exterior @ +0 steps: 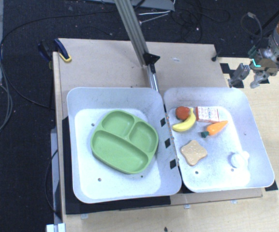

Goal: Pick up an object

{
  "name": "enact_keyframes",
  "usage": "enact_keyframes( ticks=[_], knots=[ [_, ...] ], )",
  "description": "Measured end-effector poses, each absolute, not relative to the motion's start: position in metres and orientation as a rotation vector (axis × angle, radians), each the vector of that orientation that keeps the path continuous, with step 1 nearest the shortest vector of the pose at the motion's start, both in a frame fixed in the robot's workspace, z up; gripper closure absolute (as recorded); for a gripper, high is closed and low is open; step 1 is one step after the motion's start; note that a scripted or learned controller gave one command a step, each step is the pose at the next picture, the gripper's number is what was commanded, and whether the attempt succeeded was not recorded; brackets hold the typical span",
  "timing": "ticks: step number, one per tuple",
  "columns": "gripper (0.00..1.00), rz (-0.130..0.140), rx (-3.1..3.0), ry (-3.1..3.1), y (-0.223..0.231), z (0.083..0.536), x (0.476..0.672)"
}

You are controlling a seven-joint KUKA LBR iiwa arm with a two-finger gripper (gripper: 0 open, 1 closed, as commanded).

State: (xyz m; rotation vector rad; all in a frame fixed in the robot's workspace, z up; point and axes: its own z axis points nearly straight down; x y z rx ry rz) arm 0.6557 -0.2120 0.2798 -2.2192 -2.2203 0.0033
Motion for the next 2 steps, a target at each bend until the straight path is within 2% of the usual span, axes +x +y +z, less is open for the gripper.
enact_keyframes(
  ticks=[1, 2],
  knots=[
    [0.00, 0.000, -2.221, -2.224, -0.212, 0.282, 0.657],
    [0.00, 0.005, -2.220, -2.218, -0.213, 0.220, 0.650]
  ],
)
